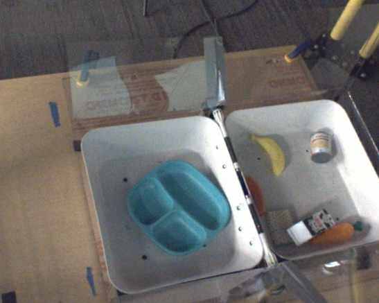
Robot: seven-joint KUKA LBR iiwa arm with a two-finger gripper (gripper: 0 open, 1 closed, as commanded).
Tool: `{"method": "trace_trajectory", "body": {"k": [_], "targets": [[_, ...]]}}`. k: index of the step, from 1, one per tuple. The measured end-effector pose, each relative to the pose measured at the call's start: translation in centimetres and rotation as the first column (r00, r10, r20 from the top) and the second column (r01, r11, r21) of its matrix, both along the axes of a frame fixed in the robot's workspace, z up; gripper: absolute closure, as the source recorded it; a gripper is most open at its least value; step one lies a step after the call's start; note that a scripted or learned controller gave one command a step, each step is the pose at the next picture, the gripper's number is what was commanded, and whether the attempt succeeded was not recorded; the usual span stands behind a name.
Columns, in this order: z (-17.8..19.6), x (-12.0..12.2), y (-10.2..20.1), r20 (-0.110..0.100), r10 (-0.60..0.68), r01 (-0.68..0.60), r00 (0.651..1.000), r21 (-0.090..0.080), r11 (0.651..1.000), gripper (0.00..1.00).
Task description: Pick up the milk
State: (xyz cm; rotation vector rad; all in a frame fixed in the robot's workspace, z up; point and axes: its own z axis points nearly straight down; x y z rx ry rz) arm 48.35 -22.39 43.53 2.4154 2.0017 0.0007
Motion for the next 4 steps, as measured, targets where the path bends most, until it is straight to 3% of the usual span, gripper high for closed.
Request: {"method": "trace_trajectory", "body": {"k": [1,2,3,4], "targets": [[0.0,0.0,0.0,0.000,0.001,-0.001,1.000,0.000,1.000,0.00],[1.1,0.1,0.0,0.003,0.002,-0.002,1.000,-0.003,1.000,1.00],[0.0,-0.4,0.5,-0.005,-0.234,0.234,0.972,0.003,0.972,1.00],[0.0,-0.3,0.8,-0.002,-0.476,0.476,0.880,0.002,0.880,1.00]]}}
